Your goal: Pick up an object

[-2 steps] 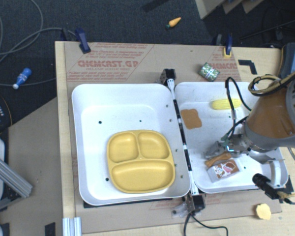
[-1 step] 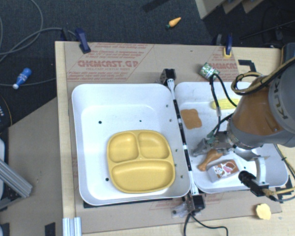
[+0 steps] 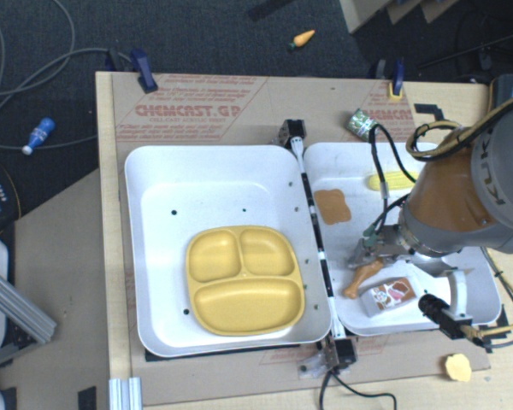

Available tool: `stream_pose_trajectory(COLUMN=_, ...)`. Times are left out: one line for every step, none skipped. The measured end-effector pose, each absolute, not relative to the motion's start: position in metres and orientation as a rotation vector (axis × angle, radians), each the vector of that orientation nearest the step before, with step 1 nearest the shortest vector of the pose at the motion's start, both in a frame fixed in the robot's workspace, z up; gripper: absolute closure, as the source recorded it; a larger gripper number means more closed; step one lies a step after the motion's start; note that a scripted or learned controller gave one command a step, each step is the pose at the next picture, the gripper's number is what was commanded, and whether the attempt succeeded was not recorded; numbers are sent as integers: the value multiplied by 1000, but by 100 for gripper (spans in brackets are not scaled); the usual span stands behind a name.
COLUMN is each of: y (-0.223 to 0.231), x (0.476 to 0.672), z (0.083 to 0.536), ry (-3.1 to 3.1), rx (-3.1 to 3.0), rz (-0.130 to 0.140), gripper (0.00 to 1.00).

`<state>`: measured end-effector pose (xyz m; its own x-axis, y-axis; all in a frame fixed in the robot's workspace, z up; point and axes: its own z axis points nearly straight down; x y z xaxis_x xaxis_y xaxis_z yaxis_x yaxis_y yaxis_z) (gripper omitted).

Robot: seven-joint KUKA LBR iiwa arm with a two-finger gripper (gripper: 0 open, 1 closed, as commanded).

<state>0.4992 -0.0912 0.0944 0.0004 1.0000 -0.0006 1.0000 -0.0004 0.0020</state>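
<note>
In the right bin (image 3: 487, 293), the gripper (image 3: 378, 248) is poised just above an orange piece (image 3: 362, 278) angled lower-left; grip state cannot be told

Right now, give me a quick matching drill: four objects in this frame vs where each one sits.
Things:
1. yellow divided plate
2. brown flat piece
3. small can
4. blue bottle

Places:
A. on the dark floor, left of the bench
B. in the left bin
C. on the bench board above the right bin
D. in the right bin, near the divider

Pairs: 1-B, 2-D, 3-C, 4-A
</note>
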Motion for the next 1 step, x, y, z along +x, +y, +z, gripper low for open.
stream_pose_trajectory(y=-28, x=528, z=190, ry=2226, rx=2206, rz=14, gripper=100)
